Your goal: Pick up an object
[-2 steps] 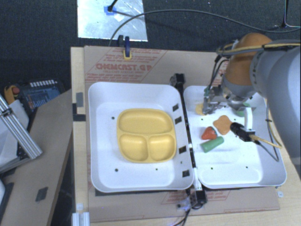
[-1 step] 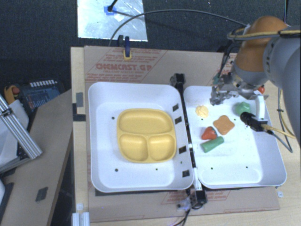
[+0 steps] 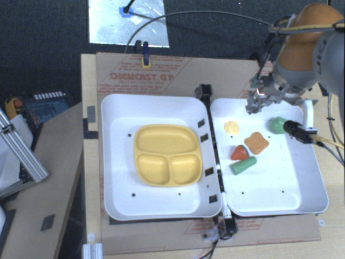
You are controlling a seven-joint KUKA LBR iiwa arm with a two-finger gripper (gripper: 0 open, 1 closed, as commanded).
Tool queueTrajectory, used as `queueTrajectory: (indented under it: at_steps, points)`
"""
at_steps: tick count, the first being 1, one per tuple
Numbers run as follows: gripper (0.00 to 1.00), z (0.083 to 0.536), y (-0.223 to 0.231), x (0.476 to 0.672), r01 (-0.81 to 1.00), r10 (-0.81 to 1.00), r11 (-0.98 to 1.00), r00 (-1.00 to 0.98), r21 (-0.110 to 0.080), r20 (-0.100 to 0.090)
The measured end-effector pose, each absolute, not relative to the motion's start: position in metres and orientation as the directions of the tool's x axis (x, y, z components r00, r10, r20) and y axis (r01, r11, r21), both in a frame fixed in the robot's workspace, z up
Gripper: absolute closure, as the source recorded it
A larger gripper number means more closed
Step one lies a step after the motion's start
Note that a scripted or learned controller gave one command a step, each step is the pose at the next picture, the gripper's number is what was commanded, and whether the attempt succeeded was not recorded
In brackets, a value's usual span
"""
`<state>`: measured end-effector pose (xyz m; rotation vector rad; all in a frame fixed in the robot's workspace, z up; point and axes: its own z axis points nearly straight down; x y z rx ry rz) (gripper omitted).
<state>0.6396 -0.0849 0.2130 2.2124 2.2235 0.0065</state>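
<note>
Pincer (image 3: pixel 257 102) hangs over far edge of right bin (image 3: pixel 280 198); its state cannot be told. Small yellow round piece (image 3: pixel 232 127) lies just near-left of it, apart. Orange piece (image 3: pixel 256 143), red piece (image 3: pixel 240 152), green cylinder (image 3: pixel 243 165) lie nearer.

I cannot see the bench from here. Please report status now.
Gripper above right bin, back edge, nothing between fingers seen. Toy foods loose in the bin: red piece, green piece. Path clear.
</note>
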Motion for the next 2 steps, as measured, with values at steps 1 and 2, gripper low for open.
queueTrajectory:
  at_steps: [1, 2]
  points:
    - [1.00, 0.266, -0.085, 0.641, 1.000, 1.000, 0.005, -0.005, 0.007, -0.001]
    - [1.00, 0.251, -0.035, 0.612, 1.000, 1.000, 0.009, -0.009, -0.001, 0.002]
